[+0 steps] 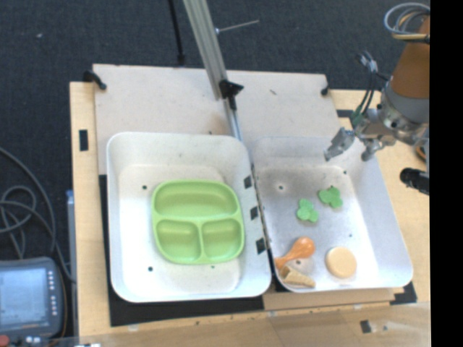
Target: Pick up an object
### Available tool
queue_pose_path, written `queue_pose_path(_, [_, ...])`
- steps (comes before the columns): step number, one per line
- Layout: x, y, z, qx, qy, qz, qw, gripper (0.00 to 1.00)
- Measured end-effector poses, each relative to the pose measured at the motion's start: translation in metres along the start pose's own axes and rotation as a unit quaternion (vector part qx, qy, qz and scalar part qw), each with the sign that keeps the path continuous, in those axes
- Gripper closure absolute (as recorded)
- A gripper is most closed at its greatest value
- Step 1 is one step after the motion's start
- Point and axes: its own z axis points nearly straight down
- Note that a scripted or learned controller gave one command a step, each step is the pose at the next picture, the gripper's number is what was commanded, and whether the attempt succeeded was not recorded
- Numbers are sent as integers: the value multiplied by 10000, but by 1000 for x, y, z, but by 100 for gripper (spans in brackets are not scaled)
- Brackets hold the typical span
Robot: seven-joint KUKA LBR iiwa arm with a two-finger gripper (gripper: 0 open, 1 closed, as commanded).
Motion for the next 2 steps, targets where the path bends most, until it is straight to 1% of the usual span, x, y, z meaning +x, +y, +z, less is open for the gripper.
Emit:
queue_pose_path(1, [-11, 2, 51, -4, -2, 4, 10000, 0])
queue_pose_path(2, [-21, -2, 108, -3, -1, 4, 10000, 0])
